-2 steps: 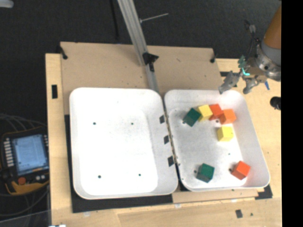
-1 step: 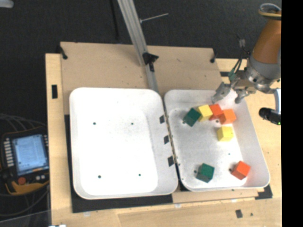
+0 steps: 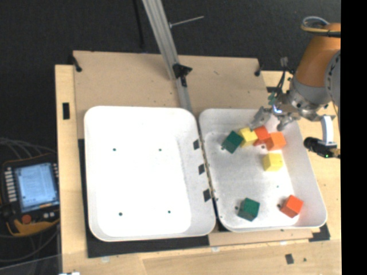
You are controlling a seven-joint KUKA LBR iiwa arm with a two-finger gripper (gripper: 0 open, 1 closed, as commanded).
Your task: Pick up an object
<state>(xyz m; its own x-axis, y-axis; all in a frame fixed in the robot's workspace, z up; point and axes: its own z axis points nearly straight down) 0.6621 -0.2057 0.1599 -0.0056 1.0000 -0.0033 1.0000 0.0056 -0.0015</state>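
The right bin (image 3: 298,171) holds several small blocks. A cluster lies near its far edge: a green block (image 3: 232,142), a yellow block (image 3: 248,135), a red-orange block (image 3: 262,134) and an orange block (image 3: 277,140). Just below them sits a second yellow block (image 3: 272,161). Toward the near edge rest another green block (image 3: 249,209) and an orange-red block (image 3: 291,205). My gripper (image 3: 271,118) hangs over the bin's far edge, just above the red-orange and orange blocks. Its fingers are spread open with nothing between them.
The left bin (image 3: 143,171) lies beside the right one, with black clips (image 3: 202,168) along the seam between them. A slanted metal rail (image 3: 163,39) runs from the top down to the bins' far edge. A handheld control pad (image 3: 31,191) sits at the far left.
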